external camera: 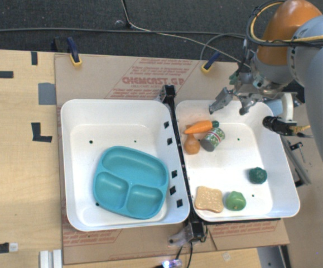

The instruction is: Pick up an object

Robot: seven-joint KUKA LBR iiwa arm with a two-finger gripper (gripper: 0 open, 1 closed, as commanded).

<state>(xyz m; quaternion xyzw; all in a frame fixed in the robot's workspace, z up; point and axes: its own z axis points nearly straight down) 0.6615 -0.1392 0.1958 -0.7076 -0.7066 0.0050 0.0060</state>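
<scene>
The right bin [261, 144] holds an orange carrot [198, 128], a small brown round item [192, 145], a grey can with a green label [212, 139], a dark green round vegetable [257, 175], a light green pepper [235, 200] and a slice of toast [208, 199]. My gripper [231, 103] hangs over the back edge of the right bin, up and to the right of the carrot. Its two fingers are spread apart with nothing between them.
The left bin [80, 121] holds a teal divided plate [130, 181]. A black divider [174, 149] runs between the bins. Clamps [74, 55] and cables lie at the cardboard's back edge. The arm's orange band [287, 24] is at upper right.
</scene>
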